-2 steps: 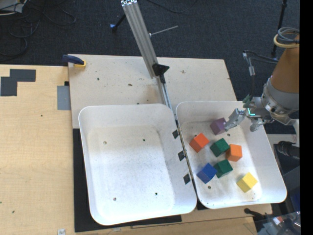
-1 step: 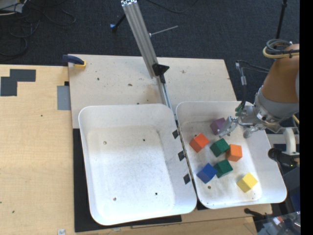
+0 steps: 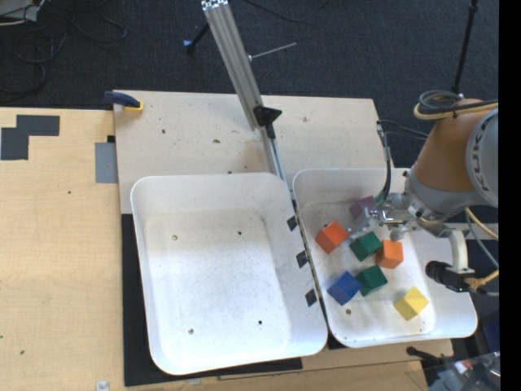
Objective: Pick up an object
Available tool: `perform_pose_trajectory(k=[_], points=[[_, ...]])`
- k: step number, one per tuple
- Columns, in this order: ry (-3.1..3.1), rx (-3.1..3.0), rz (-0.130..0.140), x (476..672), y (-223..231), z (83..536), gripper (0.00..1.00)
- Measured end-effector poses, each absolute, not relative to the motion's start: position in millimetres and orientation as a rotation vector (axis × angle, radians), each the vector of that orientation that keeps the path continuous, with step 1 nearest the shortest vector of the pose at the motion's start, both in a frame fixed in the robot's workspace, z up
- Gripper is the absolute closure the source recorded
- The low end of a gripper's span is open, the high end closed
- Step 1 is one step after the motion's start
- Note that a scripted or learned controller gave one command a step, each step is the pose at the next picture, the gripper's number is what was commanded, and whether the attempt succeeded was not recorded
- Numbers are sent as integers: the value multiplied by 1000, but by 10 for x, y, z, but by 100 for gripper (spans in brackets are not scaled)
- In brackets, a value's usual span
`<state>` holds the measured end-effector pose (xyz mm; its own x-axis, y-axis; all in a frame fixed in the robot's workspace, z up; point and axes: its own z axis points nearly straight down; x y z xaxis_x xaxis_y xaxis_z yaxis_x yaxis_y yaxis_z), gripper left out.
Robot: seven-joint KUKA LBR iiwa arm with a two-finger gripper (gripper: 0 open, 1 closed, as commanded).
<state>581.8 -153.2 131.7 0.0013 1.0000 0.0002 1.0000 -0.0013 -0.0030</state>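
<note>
The right bin (image 3: pixel 456 320) holds several small blocks: a red-orange one (image 3: pixel 331 236), a green one (image 3: pixel 365 245), an orange one (image 3: pixel 391 253), a second green one (image 3: pixel 374 279), a blue one (image 3: pixel 343 287) and a yellow one (image 3: pixel 411 303). A purple block (image 3: pixel 361 208) lies near the back, partly hidden by the gripper. My gripper (image 3: pixel 389 221) hangs low over the bin's middle, just behind the first green block and the orange one, with the purple block at its left. The wrist hides the gripper's tips.
The left bin (image 3: pixel 163 218) sits beside the right one, joined by black clips (image 3: pixel 303 259). A slanted aluminium bar (image 3: pixel 240 72) rises behind the bins. The arm's orange band (image 3: pixel 444 149) is above the right bin's far right side.
</note>
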Motion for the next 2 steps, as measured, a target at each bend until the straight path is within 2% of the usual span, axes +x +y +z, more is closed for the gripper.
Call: perform_pose_trajectory(k=[1,2], points=[[-2219,-2227,0,5828,-1528,902,0],[-2211,-2232,-1,5823,-1537,1011,100]])
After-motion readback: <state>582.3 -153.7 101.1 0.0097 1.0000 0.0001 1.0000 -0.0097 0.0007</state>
